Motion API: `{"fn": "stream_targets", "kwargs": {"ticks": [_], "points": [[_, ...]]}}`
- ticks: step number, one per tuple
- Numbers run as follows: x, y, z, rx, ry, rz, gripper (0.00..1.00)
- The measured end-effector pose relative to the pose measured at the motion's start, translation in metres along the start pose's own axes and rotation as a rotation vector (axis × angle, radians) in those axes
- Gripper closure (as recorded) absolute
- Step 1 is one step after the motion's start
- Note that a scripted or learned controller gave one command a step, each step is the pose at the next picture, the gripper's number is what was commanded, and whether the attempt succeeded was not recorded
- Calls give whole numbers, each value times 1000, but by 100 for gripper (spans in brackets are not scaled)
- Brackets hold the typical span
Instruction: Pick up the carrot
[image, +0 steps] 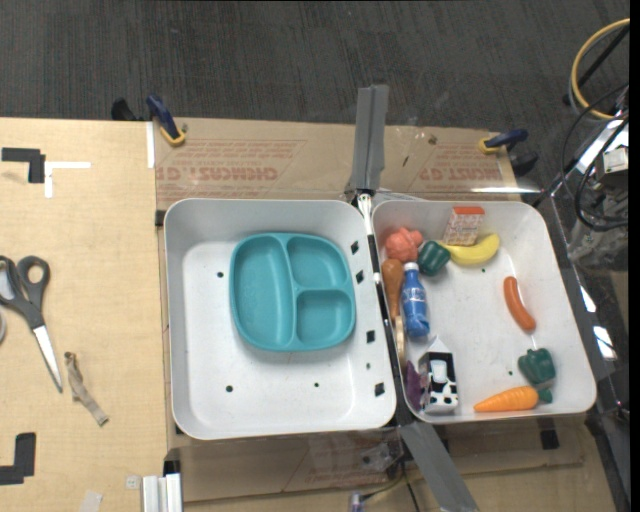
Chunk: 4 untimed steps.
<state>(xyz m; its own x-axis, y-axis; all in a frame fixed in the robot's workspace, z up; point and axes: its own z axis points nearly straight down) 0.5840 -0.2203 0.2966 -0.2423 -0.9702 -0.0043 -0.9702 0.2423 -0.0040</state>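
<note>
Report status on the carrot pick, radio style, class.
Carrot lies at right bin's near edge, untouched. Green pepper close above it, milk carton to its left. Top approach looks open.

At your right edge you see little that can be tied to the arm with any certainty. A thin yellow cable loop (598, 45) curves at the top corner. Below it, a tangle of black cables (588, 192) crosses a small white tag (615, 158). Lower down, you can make out blurred grey and silver hardware (603, 335); its shape is too unclear to tell.
</note>
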Motion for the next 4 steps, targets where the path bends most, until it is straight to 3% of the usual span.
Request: {"fn": "stream_targets", "kwargs": {"ticks": [1,2,3,4], "points": [[-7,-31,5,1,0,-155,100],[-12,-47,-37,0,-1,-428,100],[-23,-69,18,-3,-3,-788,100],[-23,-62,-16,-2,-2,-1006,100]]}}
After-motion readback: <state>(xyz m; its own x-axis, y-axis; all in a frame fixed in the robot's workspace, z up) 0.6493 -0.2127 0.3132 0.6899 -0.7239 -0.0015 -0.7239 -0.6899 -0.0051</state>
